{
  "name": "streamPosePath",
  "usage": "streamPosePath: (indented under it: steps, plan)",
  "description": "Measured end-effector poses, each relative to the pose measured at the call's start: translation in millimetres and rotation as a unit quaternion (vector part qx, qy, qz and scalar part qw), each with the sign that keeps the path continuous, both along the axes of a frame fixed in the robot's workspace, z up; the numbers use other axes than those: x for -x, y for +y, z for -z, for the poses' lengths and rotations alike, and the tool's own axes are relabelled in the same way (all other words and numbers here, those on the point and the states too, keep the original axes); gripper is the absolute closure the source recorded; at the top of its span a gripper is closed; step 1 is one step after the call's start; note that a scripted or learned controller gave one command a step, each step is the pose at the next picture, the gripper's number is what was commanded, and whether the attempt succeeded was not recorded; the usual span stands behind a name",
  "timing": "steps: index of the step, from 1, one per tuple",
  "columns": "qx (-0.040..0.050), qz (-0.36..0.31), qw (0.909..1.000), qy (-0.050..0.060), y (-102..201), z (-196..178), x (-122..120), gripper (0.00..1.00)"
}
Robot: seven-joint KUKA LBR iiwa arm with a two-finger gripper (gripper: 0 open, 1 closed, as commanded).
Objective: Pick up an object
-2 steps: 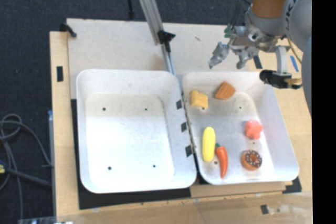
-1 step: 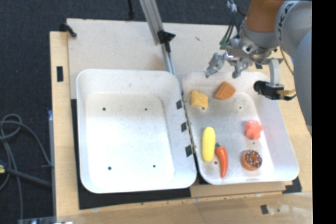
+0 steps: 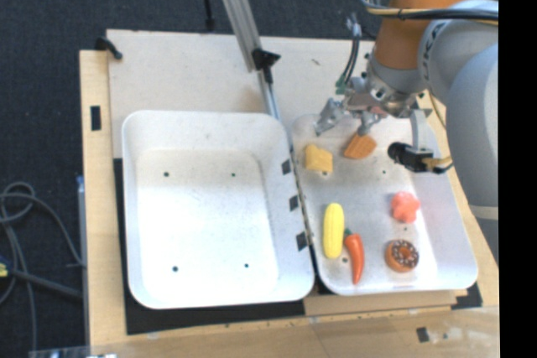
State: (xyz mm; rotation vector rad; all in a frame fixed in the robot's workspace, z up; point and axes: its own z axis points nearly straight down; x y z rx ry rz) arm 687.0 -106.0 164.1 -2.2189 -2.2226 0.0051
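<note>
- Gripper (image 3: 346, 118) hangs over the right bin (image 3: 436, 180) at its twelve o'clock end, fingers spread wide, nothing between them.
- Orange wedge (image 3: 360, 147) lies just below the tips, yellow block (image 3: 317, 159) at its nine o'clock.
- Approach step, by my read: next it should descend, straddle the wedge, close.

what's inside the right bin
In the right bin: yellow block, orange wedge, corn, carrot, pink piece, donut. The tool covers the bin's far edge.
</note>
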Motion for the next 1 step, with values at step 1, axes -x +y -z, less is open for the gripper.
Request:
streamPosePath:
  steps: [1]
  plan:
    - [0.0005, 0.000, 1.0000, -0.004, -1.4, -15.2, -1.5, 1.00]
